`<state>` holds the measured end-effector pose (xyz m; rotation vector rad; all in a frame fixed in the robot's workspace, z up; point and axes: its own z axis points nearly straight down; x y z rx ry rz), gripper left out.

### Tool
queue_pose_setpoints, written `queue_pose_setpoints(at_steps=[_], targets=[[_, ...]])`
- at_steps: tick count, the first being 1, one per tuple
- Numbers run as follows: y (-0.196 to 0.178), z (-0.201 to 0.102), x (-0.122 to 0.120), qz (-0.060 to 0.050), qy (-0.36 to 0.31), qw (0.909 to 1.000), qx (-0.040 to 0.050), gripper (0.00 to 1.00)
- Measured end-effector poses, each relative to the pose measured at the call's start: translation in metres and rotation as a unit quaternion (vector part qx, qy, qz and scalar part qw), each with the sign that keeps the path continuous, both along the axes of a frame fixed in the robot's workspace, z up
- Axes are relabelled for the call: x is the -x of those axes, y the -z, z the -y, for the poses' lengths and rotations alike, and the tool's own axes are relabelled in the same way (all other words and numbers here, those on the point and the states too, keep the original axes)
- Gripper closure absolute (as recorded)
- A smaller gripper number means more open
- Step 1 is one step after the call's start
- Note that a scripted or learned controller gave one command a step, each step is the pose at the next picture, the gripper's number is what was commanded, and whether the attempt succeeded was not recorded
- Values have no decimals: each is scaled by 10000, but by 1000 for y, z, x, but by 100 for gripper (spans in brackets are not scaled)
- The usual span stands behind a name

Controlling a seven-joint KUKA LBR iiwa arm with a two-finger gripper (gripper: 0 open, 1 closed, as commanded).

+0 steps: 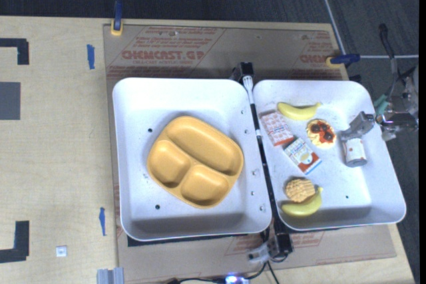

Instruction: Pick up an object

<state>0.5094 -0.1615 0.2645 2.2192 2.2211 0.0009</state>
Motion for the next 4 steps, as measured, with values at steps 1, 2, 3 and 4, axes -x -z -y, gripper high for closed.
queue_pose_setpoints(at_steps=[1, 2, 3, 4], targets=[[179, -37, -11, 11, 2, 10000, -7, 0], [168, -36, -12, 32, 10, 10000, 8, 100], [177, -58, -52, 14, 3, 10000, 3, 100], [178, -31, -8, 11, 7, 10000, 4, 100]])
